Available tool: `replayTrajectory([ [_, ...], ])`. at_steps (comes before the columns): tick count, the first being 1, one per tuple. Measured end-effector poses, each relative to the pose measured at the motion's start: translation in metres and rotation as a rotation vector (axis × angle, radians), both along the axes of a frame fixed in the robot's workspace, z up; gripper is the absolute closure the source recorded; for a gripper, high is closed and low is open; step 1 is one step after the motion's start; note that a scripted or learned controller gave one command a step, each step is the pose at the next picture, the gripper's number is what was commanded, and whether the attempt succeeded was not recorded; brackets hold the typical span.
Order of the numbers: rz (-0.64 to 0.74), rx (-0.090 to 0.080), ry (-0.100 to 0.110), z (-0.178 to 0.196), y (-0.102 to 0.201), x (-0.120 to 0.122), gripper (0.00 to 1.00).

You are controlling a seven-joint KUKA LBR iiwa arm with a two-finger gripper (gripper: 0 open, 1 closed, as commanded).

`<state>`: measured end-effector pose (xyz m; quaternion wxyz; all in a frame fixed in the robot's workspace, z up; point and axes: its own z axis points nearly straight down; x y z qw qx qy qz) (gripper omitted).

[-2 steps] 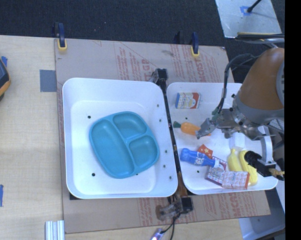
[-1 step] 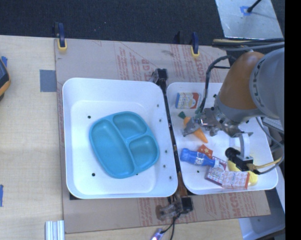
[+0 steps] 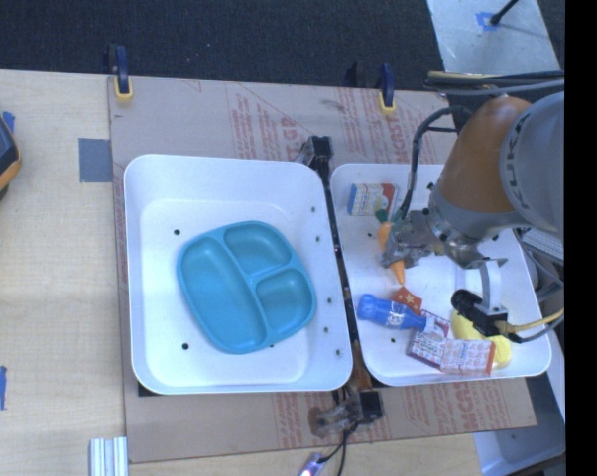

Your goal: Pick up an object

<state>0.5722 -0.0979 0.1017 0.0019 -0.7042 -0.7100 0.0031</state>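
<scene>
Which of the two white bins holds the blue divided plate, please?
The left bin: the blue divided plate lies in it. The right bin holds small packets and a blue bottle instead.

A light wooden bench (image 3: 41, 296) is seen from above, overlaid by a brown cardboard sheet (image 3: 229, 117) secured at its far edge by two blue-and-yellow clamps (image 3: 121, 72). Beyond the far edge, dark carpeted floor (image 3: 229, 18) is visible, with a pale panel (image 3: 477, 18) at the far right corner. A grey tape square (image 3: 94, 159) is fixed near the bench's left edge.
</scene>
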Motion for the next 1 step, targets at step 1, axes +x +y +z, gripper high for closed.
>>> replayTrajectory([
  [1, -0.003, 0.002, -0.004, 0.0980, 0.0672, -0.0027, 1.00],
])
